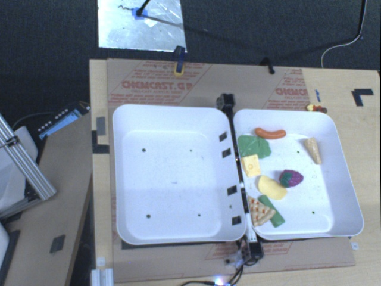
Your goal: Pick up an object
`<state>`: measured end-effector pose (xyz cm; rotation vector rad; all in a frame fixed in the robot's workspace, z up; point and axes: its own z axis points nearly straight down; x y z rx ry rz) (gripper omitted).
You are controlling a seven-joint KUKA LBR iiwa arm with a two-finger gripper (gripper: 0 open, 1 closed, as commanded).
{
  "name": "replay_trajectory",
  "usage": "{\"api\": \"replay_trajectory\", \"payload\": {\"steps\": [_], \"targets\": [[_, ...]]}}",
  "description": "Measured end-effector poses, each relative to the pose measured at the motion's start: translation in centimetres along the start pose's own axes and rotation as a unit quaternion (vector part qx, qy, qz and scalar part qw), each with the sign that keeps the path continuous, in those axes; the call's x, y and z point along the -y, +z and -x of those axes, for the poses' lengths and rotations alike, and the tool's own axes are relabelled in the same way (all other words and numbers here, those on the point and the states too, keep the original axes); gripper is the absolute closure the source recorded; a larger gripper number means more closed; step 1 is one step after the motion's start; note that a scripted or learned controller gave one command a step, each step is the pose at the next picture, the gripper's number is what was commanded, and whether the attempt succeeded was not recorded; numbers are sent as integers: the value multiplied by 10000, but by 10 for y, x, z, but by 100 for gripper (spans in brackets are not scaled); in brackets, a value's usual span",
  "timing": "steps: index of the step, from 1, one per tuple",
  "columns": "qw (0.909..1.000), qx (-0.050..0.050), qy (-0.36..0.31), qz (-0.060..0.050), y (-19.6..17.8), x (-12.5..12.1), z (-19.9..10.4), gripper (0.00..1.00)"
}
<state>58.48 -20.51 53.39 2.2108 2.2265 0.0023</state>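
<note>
So you've got every pickable thing in the right bin (342,177), hot dog (270,133) lying crosswise near its far wall; can't tell the end effector's state.

orange sausage (270,133) | purple grapes (291,178) | yellow cheese (250,165) | white bins (172,115)

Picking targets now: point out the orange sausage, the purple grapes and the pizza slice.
orange sausage (270,133), camera view, middle of its length.
purple grapes (291,177), camera view, centre of the bunch.
pizza slice (258,210), camera view, middle of the wedge.
</note>
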Motion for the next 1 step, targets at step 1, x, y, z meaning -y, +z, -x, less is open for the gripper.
{"api": "replay_trajectory", "payload": {"steps": [1], "targets": [[10000, 7, -6, 22, -1, -87, 0, 100]]}}
